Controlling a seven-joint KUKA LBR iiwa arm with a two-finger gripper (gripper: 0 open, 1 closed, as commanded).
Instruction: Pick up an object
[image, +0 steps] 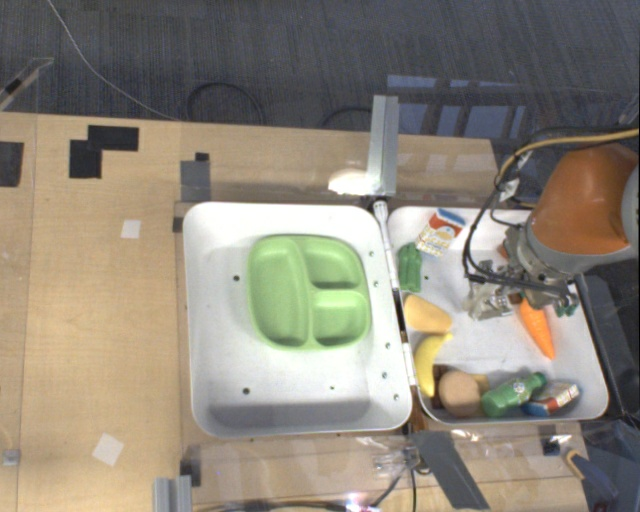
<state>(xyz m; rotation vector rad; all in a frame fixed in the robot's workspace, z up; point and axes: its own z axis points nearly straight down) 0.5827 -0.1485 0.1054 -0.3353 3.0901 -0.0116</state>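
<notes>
My gripper (489, 302) hangs low over the middle of the right bin (598, 395), below the arm's orange band (585, 205). An orange carrot (538, 329) lies just to its right, pointing toward the bin's front. To its left are a yellow wedge (427, 316) and a banana (429, 361). Nothing shows in the gripper's grasp. Along the front wall lie a brown potato (459, 392), a green bottle (512, 393) and a small blue and red item (556, 400).
A green stick-shaped item (409, 268) and a small printed carton (436, 237) lie at the right bin's back left. The left bin (215, 390) holds a green divided plate (306, 291). A metal post (383, 150) stands behind the two bins.
</notes>
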